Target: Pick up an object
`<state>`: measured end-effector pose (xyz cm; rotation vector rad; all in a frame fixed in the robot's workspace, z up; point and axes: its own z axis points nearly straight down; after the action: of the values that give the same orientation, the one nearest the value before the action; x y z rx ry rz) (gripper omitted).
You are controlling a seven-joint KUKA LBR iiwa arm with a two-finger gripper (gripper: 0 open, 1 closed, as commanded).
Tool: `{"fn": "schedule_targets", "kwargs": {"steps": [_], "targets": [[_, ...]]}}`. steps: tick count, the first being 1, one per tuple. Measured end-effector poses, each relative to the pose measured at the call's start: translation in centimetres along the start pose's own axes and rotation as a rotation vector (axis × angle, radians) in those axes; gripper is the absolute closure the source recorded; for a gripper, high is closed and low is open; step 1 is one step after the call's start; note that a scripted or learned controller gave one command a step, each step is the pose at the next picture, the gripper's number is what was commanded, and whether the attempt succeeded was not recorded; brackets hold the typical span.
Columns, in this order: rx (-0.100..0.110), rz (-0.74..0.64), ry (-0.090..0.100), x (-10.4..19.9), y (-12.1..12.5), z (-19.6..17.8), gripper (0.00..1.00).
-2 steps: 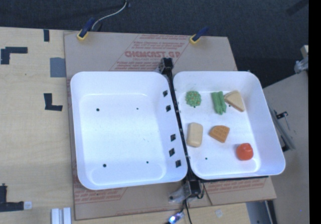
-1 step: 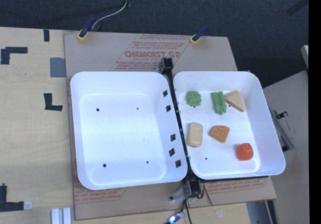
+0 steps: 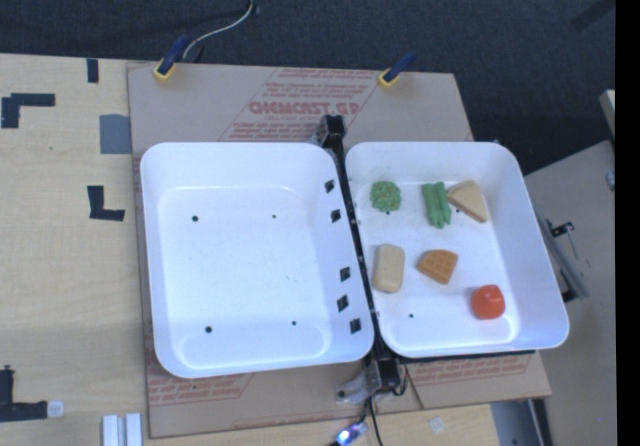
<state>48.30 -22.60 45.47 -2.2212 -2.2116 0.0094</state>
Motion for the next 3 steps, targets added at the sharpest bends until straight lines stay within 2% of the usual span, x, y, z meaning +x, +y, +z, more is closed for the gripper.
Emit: {"fn": "schedule_targets", "kwargs": {"steps": [1, 2, 3], "targets": [[0.002, -0.005, 0.003, 0.4, 2.2, 11.3, 1.00], [-0.001, -0.007, 0.002, 0.4, 6.1, 19.9, 1.00], [-0.008, -0.006, -0.001, 0.3, 6.1, 19.3, 0.00]]}}
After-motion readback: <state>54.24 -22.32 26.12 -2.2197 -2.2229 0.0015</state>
